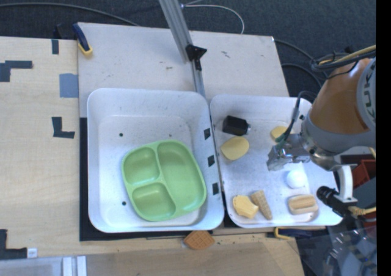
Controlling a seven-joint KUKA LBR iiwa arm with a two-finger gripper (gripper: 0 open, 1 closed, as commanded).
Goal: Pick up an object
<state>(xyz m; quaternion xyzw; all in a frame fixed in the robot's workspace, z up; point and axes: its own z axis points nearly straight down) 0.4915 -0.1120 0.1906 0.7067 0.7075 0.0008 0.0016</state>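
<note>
The right bin (256, 107) holds several small toy foods. A black piece (235, 125) lies near its back left, with a pale yellow lump (235, 148) just in front of it. Another yellow piece (279, 132) is partly hidden behind my gripper (280, 160), which hangs low over the middle of this bin. A white ball (296, 178) lies just to the gripper's front right. Along the front edge lie a yellow chunk (244, 206), a waffle cone (263, 204) and a tan bun (302, 204).
A green divided plate (163, 179) lies in the left bin (104, 110). A round brown biscuit (197, 240) sits on the bench in front of the bins. A metal pole (174, 12) slants over the back. Cables trail at the far right.
</note>
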